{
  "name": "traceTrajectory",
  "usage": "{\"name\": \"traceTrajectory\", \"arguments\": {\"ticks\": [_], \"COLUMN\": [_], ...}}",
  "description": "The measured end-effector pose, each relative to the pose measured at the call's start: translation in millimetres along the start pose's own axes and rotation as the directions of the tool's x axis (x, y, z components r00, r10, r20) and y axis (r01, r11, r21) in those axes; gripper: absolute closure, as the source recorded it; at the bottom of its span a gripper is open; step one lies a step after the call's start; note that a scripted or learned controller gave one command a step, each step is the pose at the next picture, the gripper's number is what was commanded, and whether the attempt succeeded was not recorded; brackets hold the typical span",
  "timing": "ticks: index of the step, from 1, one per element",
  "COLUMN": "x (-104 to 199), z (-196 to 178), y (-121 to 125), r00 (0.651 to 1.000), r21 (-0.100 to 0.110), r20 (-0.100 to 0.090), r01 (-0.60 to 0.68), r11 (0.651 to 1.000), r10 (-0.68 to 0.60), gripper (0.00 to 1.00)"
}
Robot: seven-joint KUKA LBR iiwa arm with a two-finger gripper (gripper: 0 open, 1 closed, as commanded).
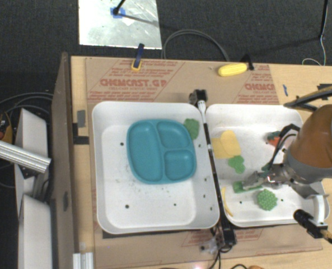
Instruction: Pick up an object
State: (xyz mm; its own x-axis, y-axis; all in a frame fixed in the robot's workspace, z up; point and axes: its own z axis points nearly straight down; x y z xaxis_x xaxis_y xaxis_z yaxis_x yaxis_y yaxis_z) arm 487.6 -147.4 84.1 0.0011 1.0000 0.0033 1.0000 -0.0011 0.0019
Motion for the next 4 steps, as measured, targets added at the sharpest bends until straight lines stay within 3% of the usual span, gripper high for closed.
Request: {"name": "traceTrajectory", "arguments": {"ticks": [1, 2, 3, 4], "x": [60, 16, 29, 27], "z": [-3, -3, -2, -11], "y": [51, 120, 184, 181], "r00": [1.000, 1.000, 1.000, 1.000], "r21": [-0.009, -0.008, -0.005, 0.005], "r20": [0.006, 0.007, 0.004, 0.005], "r01": [0.011, 0.006, 0.010, 0.010], "r11": [1.000, 1.000, 1.000, 1.000], "r10": [-0.011, -0.006, -0.010, -0.010], "gripper": [0.00, 0.00, 0.00, 1.00]}}
